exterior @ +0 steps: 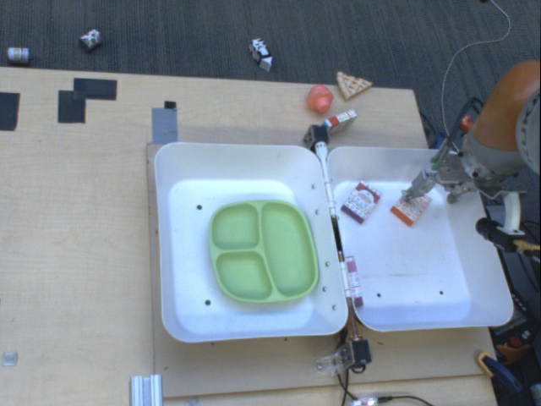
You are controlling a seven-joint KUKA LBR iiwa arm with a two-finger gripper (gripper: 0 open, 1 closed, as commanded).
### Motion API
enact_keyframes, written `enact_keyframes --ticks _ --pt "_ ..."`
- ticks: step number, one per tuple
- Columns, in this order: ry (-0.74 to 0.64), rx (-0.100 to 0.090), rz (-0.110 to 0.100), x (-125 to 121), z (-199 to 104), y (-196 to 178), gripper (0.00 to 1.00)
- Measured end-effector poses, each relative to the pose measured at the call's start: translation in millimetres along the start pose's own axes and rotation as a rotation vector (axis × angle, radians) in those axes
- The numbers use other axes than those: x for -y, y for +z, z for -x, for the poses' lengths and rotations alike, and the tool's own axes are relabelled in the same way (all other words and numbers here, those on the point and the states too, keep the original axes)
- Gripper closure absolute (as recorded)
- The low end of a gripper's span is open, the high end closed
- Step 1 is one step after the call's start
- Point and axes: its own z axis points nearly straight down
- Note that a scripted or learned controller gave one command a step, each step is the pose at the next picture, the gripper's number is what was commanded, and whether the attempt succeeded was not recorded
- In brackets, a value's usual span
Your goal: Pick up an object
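Your gripper (418, 194) sits low over the small orange packet (407, 212) near the right bin's (473, 307) back edge, grip unclear to me, so it may slip away sideways.

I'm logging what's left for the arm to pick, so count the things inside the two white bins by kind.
Green divided tray, left bin: 1
Small red and white packet, right bin: 1
Small orange and white packet, right bin, under the tool: 1
Total: 3
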Motion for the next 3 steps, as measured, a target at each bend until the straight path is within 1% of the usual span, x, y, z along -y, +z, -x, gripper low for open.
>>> enact_keyframes --ticks 1,2,3 --pt "-0.003 0.0 0.006 -2.4 -1.1 -12.3 1.0" --pt "0.003 -0.002 -0.007 113.7 -0.3 -110.9 1.0" --pt "0.0 -0.003 -0.007 123.9 -95.2 -165.1 1.0"
